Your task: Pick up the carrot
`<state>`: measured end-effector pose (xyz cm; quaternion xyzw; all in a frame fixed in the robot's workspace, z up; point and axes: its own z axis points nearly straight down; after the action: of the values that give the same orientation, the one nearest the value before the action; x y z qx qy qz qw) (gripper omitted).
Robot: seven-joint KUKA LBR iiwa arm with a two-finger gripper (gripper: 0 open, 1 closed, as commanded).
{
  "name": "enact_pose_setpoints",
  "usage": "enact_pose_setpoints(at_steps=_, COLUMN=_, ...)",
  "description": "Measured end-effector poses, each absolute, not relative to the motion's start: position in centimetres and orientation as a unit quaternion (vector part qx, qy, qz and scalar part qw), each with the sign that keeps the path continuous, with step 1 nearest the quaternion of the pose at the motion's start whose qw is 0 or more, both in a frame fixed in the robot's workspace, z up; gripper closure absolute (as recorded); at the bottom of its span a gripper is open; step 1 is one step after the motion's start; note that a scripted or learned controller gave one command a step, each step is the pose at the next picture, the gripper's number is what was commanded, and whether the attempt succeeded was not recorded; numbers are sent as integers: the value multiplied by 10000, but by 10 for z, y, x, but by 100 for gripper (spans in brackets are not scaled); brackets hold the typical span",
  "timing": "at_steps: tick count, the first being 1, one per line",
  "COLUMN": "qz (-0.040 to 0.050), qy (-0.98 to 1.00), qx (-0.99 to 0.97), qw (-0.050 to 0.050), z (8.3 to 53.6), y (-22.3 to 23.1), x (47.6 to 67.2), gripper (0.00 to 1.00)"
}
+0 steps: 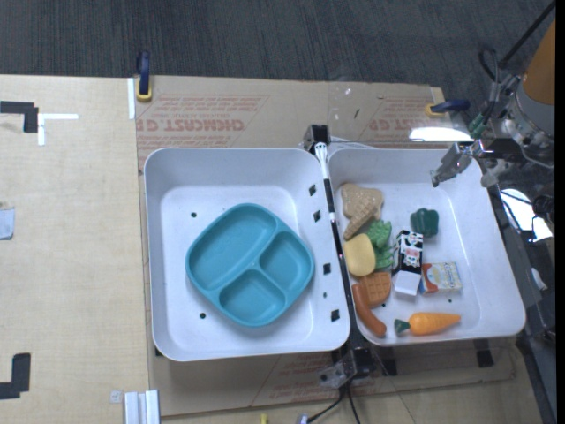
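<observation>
Right bin (494, 228), carrot (433, 323) near front rim

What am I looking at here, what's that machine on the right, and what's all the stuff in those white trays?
This is one camera fixed above a workbench, looking down at a slant. The machine at the right edge is a robot arm; its gripper, the part meant to grasp things, hangs above the far right corner of the right bin. Nothing shows between its fingers.

Two shallow white bins sit side by side. The left bin holds a blue divided plate. The right bin holds toy food: the carrot it is meant to pick up lies along the near edge, with a sausage, a yellow piece, a slice of bread, green vegetables and small cartons nearby. The carrot is untouched so far.
</observation>
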<state>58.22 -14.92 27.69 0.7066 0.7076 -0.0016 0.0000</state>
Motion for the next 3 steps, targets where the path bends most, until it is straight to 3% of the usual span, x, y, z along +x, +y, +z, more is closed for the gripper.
enact_pose_setpoints(at_steps=1, qz=-27, qy=6084, qx=7936, qw=-18, z=249, y=-53, x=545, gripper=0)
enact_pose_setpoints(at_steps=2, qz=-32, qy=5793, qx=8151, qw=-20, z=190, y=-7, x=477, gripper=0)
enact_pose_setpoints(at_steps=3, qz=-8, qy=7531, qx=6579, qw=-8, z=191, y=-31, x=478, gripper=0)
